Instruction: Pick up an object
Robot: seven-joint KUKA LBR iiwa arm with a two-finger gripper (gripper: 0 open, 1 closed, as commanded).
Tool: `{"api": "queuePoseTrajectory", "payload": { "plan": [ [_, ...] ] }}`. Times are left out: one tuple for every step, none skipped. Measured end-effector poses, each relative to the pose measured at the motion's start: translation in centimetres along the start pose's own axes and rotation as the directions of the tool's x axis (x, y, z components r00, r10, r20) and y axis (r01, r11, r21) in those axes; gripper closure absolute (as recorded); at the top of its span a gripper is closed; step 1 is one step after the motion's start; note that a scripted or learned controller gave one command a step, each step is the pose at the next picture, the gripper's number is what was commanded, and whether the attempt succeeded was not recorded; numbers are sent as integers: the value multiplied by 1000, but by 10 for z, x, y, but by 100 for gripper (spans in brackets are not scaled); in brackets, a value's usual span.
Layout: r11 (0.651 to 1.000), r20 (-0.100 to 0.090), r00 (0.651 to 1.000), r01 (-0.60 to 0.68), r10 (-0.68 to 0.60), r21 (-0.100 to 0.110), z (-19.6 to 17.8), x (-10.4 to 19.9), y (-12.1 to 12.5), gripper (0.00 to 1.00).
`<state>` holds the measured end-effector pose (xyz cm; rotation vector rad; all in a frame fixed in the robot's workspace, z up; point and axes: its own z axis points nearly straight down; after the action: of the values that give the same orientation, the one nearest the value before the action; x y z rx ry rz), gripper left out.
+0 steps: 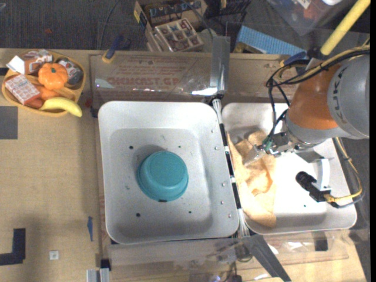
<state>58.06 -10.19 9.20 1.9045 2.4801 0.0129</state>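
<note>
**A:** Entry, single frame. The gripper point(262, 150) is low in the right bin point(341, 219), right of frame centre, over the upper end of the tan cloth point(259, 180). Is it clenched or released?

**B:** Cannot tell, because the wrist and the arm point(329, 107) cover it from this angle. Nothing proves a grasp, so log it as unconfirmed.

**A:** Where is the target?

**B:** My judgement is the cloth. It lies crumpled along the left wall of the right bin, running from mid-frame down toward the lower edge. The only other candidate is the teal bowl point(163, 175), upside down in the middle of the left bin point(108, 134), well apart from the gripper.

**A:** Risks from here?

**B:** 1. Limp fabric: a pinch on one loose fold may slide out on the lift, or only a corner may come up while the rest drags.
2. The cloth hugs the bin wall. A closing motion that close to the wall could strike or scrape it and catch no fabric.
3. If the gripper is over a thin, flat patch, it may close on nothing.

**A:** How do we check?

**B:** Look for cloth hanging clear of the bin floor once the arm rises. Otherwise mark the try as failed.
</note>
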Motion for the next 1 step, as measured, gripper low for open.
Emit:
{"api": "queuePoseTrajectory", "payload": {
  "plan": [
    [1000, 0, 1000, -3, 3, -3, -10, -1, 0, 100]
  ]
}}
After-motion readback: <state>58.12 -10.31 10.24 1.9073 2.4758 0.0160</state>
